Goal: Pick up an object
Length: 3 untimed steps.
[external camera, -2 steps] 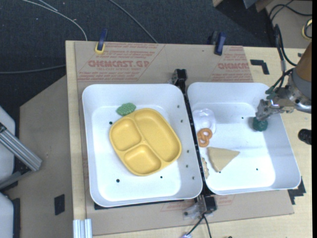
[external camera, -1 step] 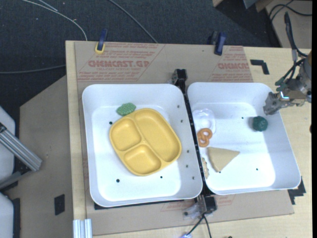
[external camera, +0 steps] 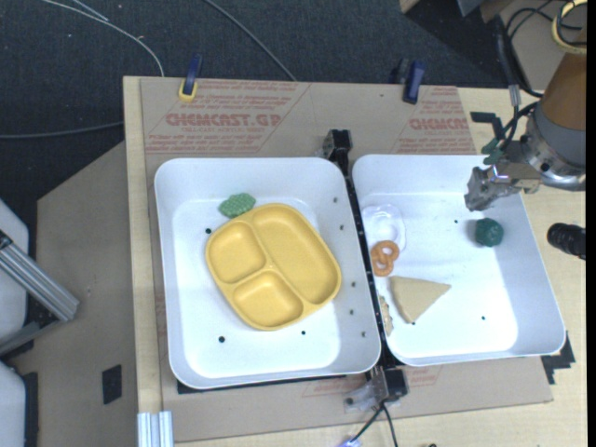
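Now, claw (external camera: 484,192) low over the right bin (external camera: 521,338), its state impossible to tell, dark green ball (external camera: 488,233) just below it, well apart from the tan wedge (external camera: 417,298) and orange ring (external camera: 384,255).

Glossy white plastic bins (external camera: 447,343) – smooth yellow plastic tray (external camera: 272,264) – on matt brown cardboard (external camera: 279,105).

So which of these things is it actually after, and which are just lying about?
Likely in play:
tool
dark green ball, nearest it

Just lying about:
orange ring
tan wedge
yellow divided tray
light green piece
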Available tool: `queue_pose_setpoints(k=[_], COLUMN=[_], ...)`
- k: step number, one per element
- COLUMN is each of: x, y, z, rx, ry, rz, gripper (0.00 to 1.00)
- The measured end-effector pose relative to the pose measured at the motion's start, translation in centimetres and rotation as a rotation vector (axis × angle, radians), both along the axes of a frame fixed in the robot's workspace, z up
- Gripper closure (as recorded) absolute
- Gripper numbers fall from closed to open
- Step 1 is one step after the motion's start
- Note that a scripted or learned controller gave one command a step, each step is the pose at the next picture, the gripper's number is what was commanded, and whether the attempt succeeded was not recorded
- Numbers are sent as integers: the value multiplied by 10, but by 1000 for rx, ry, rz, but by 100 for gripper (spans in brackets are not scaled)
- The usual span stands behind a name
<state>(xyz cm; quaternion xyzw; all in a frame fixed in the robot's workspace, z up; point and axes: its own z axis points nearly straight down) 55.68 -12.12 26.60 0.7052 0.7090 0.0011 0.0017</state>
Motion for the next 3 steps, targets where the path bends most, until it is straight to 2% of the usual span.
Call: queue_pose_setpoints(k=[2,3], x=[13,20], y=[109,160], z=[-29,-23], rx=[3,1], ry=[8,2], rz=[0,0], gripper=[100,100])
